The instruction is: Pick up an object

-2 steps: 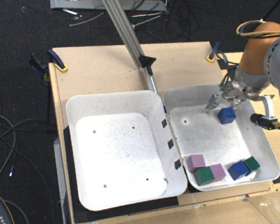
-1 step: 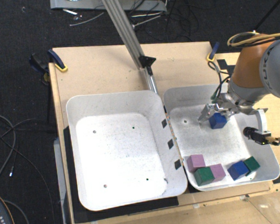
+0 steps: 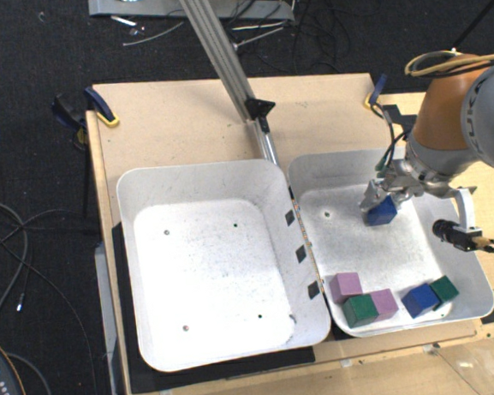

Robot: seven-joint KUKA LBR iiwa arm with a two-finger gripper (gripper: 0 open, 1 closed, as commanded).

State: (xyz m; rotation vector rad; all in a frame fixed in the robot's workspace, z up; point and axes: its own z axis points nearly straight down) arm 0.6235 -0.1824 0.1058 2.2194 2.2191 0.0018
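Camera view: gripper (image 3: pixel 383 196) over blue block (image 3: pixel 382 213), other blocks (image 3: pixel 359 297) well apart.

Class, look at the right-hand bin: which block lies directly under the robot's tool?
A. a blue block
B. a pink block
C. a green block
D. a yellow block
A: the tool sits right over a blue block in the upper part of the right bin, while the pink and green blocks lie along its near edge.
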